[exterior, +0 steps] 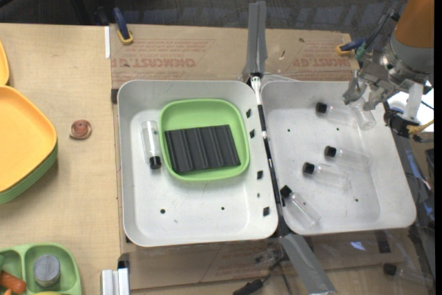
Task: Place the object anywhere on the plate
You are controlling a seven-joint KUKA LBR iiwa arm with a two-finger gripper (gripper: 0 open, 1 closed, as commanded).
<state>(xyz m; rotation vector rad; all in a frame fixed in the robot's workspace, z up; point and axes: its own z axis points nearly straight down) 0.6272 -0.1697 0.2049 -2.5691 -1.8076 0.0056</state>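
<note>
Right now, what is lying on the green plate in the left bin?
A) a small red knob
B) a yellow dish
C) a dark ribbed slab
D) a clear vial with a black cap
C: the green plate carries a dark ribbed slab, while the nearest clear vial lies beside the plate on the floor of the left bin.

Quick count: two white bins, left bin (138, 211) and right bin (387, 211). One green plate (204, 111) with one dark ribbed block (202, 148) on it. Clear vials with black caps, five total: one (150, 144) in the left bin beside the plate, four in the right bin (330, 109) (343, 156) (322, 174) (299, 206). Off on the counter (62, 211): one stack of yellow plates (24, 141) and one small reddish knob (81, 128).
</note>
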